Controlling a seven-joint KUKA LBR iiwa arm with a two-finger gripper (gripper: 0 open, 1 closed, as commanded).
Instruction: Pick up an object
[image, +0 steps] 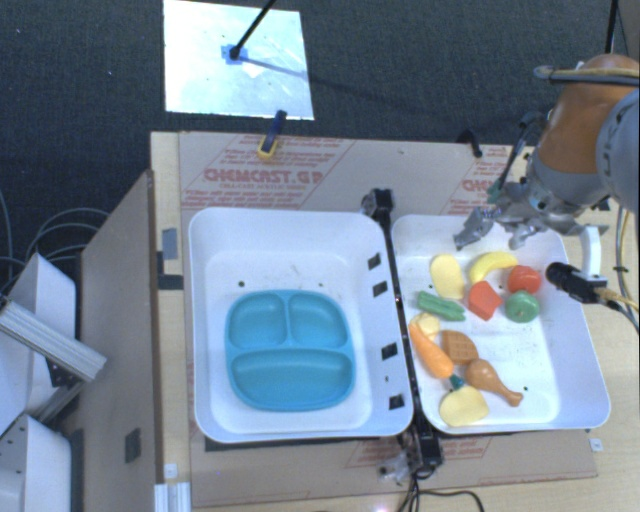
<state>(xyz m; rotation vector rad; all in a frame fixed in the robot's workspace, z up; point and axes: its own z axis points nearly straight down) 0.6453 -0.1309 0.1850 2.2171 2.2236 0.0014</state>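
claw (497, 232) open (empty) | banana (492, 265): yellow, curved, just below

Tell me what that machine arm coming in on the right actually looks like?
The arm is rounded and bulky, with an orange band above a grey wrist. Below the wrist sits a metallic grey end effector with two short prongs. A black cylindrical part juts out beside it, next to a white bracket, and thin dark cables trail near the wrist.
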